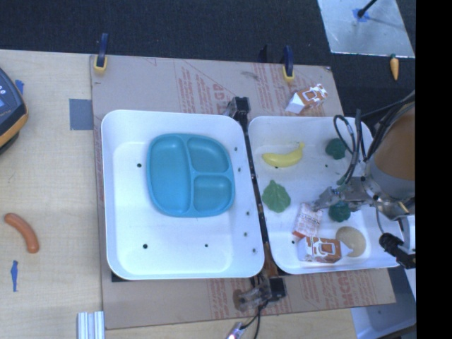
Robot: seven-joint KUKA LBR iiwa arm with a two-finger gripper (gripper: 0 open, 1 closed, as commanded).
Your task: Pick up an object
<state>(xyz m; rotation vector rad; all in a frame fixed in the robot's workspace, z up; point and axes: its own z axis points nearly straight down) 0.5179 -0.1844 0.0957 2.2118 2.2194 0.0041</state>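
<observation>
White bins, a blue plate and a gripper low in the right bin

White plastic makes up the 2 shallow bins, set side by side on a sheet of cardboard (212, 83) on the bench. The left bin (120, 189) carries a blue divided plate (191, 174) with 3 compartments, lying flat near the bin's middle.

The right bin (282, 260) holds the loose things. A yellow banana (283, 156) lies near its far left corner. A green leafy toy (276, 196) sits nearer the camera than the banana, close to the bin's left wall. A dark green lump (335, 147) rests toward the far right side, beside black cables (347, 129). A red and white packet (307, 223) lies toward the near side, with a brown and white carton (323, 249) just beside it and a pale round piece (351, 241) next to that.

The arm (395, 154) comes in from the right, its orange band above the wrist. The gripper (337, 202) is low over the right bin, right at a second dark green lump (340, 210). Whether the fingers are parted or closed around that lump cannot be told; the metal parts and the lump overlap.

Outside the bins, another small carton (307, 99) lies on the cardboard past the right bin, and a sausage (22, 232) lies on the wooden bench far to the left.
</observation>
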